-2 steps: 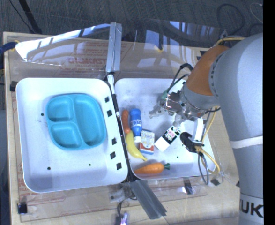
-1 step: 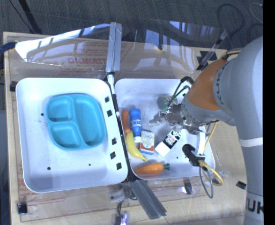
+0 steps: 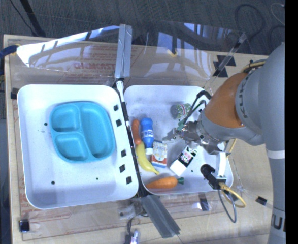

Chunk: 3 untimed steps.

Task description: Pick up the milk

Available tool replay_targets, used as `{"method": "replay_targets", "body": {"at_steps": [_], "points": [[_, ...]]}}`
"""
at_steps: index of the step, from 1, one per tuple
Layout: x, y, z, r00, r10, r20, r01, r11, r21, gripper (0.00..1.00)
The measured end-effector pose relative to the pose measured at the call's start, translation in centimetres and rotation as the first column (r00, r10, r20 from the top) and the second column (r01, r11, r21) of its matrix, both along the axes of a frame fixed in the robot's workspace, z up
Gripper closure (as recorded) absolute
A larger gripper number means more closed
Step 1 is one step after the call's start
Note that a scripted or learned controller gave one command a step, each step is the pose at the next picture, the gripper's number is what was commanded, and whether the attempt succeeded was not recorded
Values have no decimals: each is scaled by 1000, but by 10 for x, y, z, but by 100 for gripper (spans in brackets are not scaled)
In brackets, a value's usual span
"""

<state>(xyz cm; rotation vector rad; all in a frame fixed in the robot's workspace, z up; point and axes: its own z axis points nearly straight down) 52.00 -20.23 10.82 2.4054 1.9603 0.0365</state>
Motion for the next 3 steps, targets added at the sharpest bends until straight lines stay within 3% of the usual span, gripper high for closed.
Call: {"method": "replay_targets", "body": {"at_steps": [1, 3], "points": [[-27, 1, -1, 1000, 17, 1, -17, 1000, -2, 0], [-31, -5, -1, 982, 189, -10, -189, 982, -5, 0]]}}
